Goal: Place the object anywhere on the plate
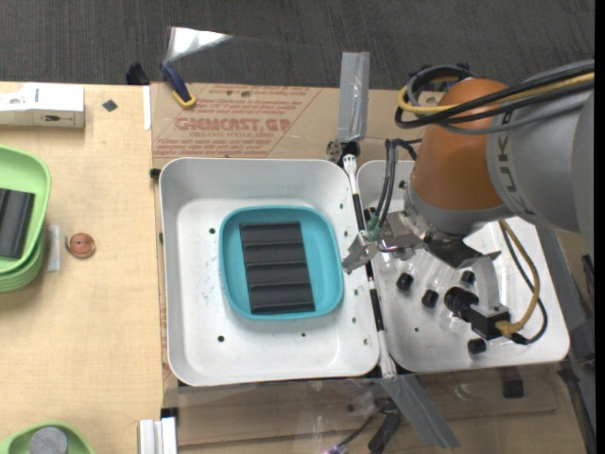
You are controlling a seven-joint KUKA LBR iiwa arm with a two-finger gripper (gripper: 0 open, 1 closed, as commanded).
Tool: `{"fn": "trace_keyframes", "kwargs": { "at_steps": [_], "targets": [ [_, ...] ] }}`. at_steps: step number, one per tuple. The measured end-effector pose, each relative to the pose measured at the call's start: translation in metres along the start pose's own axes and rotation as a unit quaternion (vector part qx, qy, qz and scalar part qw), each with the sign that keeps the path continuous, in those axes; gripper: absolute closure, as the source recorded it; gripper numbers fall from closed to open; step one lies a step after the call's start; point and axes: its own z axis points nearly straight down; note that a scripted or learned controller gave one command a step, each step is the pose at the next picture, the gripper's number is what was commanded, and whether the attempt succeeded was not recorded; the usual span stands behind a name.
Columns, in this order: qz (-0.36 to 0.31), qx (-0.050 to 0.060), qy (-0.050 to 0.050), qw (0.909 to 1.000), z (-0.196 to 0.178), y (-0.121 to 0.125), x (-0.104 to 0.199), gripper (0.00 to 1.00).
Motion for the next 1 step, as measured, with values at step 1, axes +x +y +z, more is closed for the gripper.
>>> {"fn": "trace_keyframes", "kwargs": {
  "at_steps": [1],
  "targets": [
    [0.004, 0.000, 0.000, 1.0000, -0.0049, 0.0021, 0.0629, 0.00]
  ]
}}
